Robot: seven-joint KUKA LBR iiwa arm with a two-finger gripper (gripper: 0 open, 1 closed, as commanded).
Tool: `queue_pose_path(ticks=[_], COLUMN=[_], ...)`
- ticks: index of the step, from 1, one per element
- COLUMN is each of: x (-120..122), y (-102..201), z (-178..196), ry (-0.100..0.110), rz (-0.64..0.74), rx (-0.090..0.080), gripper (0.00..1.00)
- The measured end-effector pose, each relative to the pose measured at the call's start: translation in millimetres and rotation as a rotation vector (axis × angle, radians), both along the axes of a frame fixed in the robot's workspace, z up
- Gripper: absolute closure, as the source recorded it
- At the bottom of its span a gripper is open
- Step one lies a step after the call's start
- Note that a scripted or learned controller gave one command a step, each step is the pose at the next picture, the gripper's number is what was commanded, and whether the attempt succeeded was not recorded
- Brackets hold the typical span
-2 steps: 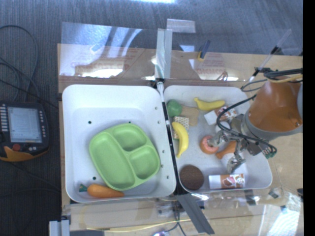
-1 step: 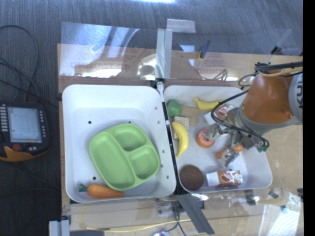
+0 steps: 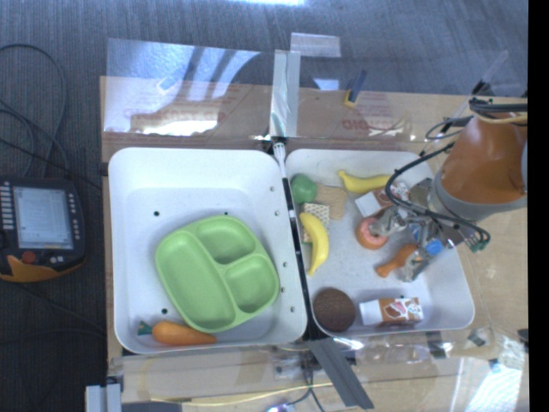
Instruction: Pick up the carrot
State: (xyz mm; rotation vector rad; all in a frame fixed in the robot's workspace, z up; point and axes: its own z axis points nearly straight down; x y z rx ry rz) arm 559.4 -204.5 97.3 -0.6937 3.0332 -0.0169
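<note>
Hovering at frame right, the gripper (image 3: 410, 240) sits amid right-bin clutter; its grip state cannot be told. The carrot (image 3: 176, 334) lies untouched at lower left, well apart, so the approach is judged not yet begun; the next move calls for crossing over.

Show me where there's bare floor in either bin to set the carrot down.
Left bin: bare floor along the far wall and left side, bordering the green plate; the carrot lies at its near edge. Right bin is crowded: bananas, brown ball, bottle, and the pincer.
</note>
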Motion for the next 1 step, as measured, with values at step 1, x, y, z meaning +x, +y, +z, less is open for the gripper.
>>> queue_pose_path(ticks=[1], x=[-39.3], y=[67.2], z=[0.5], ry=[-0.006], rz=[-0.051], rx=[0.001], gripper=[0.0])
